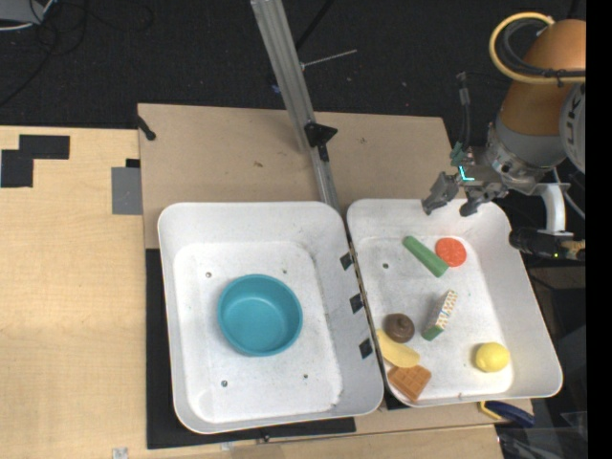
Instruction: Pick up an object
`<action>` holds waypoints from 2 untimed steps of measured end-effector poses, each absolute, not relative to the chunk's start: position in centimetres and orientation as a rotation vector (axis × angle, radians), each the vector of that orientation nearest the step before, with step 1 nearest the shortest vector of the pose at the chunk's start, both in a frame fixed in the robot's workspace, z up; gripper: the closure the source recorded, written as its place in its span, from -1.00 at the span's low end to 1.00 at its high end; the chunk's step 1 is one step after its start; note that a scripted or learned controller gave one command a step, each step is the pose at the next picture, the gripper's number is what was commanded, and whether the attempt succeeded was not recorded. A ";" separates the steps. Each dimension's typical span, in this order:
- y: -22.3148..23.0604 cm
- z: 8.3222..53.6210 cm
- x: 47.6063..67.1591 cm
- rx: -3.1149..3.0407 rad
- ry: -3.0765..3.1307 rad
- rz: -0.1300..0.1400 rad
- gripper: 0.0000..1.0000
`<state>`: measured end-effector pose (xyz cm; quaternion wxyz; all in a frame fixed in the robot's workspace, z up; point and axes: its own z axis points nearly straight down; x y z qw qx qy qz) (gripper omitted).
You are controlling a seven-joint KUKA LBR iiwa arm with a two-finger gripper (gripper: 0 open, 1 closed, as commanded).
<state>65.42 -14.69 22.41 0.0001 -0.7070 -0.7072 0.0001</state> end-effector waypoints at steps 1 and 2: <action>-14.7 22.4 65.4 -2.221 -2.222 0.000 -1.00; -14.6 18.1 65.1 -2.218 -2.220 0.004 -1.00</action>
